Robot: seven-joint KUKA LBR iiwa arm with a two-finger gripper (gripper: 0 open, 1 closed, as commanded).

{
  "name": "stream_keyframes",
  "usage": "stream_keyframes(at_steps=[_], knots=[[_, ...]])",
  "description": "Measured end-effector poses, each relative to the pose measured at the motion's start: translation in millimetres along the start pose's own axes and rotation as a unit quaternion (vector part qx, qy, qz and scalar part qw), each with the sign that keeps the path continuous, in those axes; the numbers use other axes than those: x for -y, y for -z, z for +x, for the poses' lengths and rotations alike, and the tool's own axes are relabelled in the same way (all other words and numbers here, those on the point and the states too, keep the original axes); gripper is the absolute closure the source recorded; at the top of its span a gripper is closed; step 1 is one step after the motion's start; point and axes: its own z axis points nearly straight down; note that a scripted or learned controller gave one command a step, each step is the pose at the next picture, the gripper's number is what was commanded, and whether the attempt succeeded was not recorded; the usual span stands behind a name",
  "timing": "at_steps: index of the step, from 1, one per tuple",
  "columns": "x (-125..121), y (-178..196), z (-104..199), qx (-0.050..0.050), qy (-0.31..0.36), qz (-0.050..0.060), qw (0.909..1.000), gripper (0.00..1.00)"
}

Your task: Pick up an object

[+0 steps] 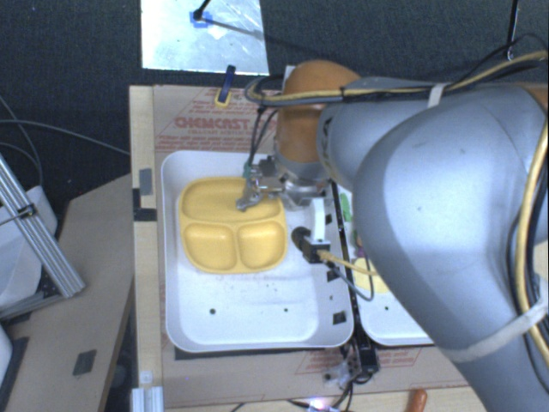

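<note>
Pretty clearly a robotics lab or test bench, not a home or kitchen. A big grey robot arm (446, 221) with loose cables (343, 269) strapped along it is mounted over two shallow white bins (249, 329) set on a sheet of printed cardboard (202, 127). Dark carpet (69, 50) is seen all around the bench. An aluminium frame rail (39, 239) is propped at the left, and a shiny metal plate (206, 24) is laid on the floor behind. More wires are trailed across the carpet.
</note>
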Motion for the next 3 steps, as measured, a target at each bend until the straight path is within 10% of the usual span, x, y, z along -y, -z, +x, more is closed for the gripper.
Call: stream_keyframes(at_steps=[1, 2, 3], knots=[[-22.2, 313.5, -53.2, 0.000, -0.003, -0.011, 0.9999, 0.00], [-19.3, 239.3, 56.4, -0.001, 0.004, 0.001, 1.0000, 0.00], [-17.9, 89.9, 96.8, 0.001, 0.001, 0.005, 1.0000, 0.00]])
